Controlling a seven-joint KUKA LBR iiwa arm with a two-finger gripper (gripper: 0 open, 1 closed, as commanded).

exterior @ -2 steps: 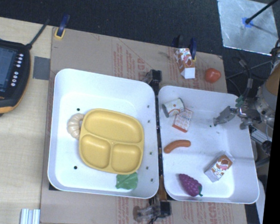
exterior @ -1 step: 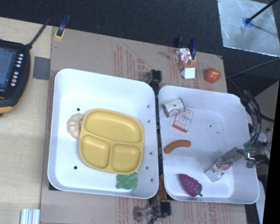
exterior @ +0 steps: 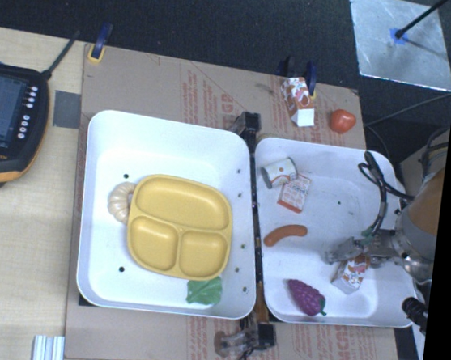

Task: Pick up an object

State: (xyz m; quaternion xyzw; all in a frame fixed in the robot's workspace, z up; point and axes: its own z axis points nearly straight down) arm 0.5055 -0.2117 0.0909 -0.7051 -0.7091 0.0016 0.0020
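Yellow tray (exterior: 179, 226) seated in left bin (exterior: 108, 140), bun (exterior: 118, 200) and green piece (exterior: 204, 291) tucked at its edges. 4 loose items spread in right bin (exterior: 334, 160): carton (exterior: 294, 192), sausage (exterior: 285, 234), grapes (exterior: 306, 297), box (exterior: 351, 274). Gripper (exterior: 356, 260) lowered over box, probably chosen target; finger state cannot be told. Grasp unconfirmed.

Orange-edged tablet (exterior: 2, 125) at left, clamps (exterior: 101, 41) – cardboard sheet (exterior: 204, 91) under bins
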